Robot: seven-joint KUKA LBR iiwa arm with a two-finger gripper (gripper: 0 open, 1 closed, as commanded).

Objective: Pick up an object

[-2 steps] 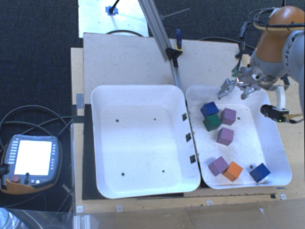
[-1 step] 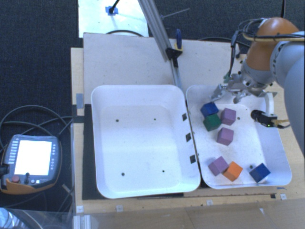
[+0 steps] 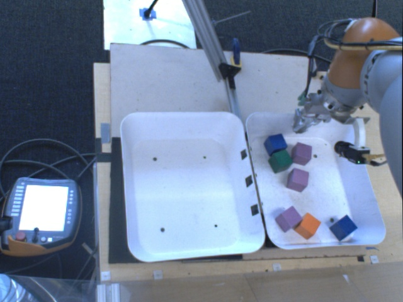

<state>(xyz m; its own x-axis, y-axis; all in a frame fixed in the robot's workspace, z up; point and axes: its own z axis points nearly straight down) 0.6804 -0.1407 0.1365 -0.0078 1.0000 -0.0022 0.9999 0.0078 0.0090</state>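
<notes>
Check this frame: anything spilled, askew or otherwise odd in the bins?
Nothing stands out. All seven blocks lie inside the right bin, none spilled over its rim. The gripper sits near the bin's far edge, above the blue block.

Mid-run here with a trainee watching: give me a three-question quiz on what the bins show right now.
1. True or false: every cube lies in the right shallow white plastic bin.
2. How many purple cubes are there?
3. Which cube touches the small green cube? A) orange cube B) blue cube beside it C) blue cube at the near corner

Key: 1 true. 2 three. 3 B.
</notes>
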